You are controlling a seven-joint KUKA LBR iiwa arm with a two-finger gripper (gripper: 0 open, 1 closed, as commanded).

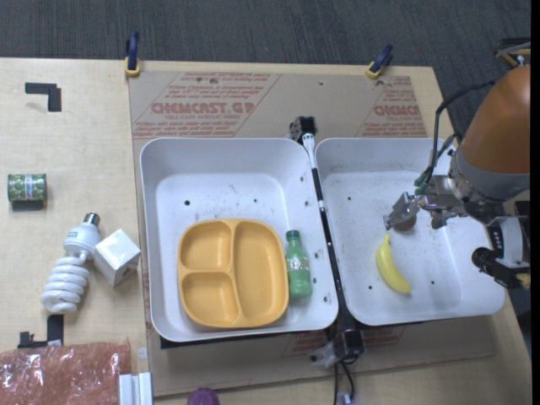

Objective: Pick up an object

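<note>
banana (391, 267) lies flat in the right bin (439, 302), lower-middle of frame's right half, yellow, curved, nothing touching it. just above it, upper right of the banana, sits the gripper (408, 213), tips near the banana's top end but apart from it. nothing between the tips that i can make out, so it's not grasping anything; whether they're spread or closed, can't tell, too small and dark.

step in hand, imo: approach, pre-grasp. nearest target is the banana. next move prob needs the gripper shifted toward lower left, over the banana's middle, turned across its narrow width, then down and close.

further out: left bin (160, 226) holds a yellow divided plate (232, 272) w/ a green bottle (297, 265) just beside its right edge. on the bench at far left: spiral bulb (69, 273), small white box (117, 256), green can (26, 188).

hard to read: arm (502, 137) is cut off at the frame's right edge, wrist cables clutter the gripper.
</note>
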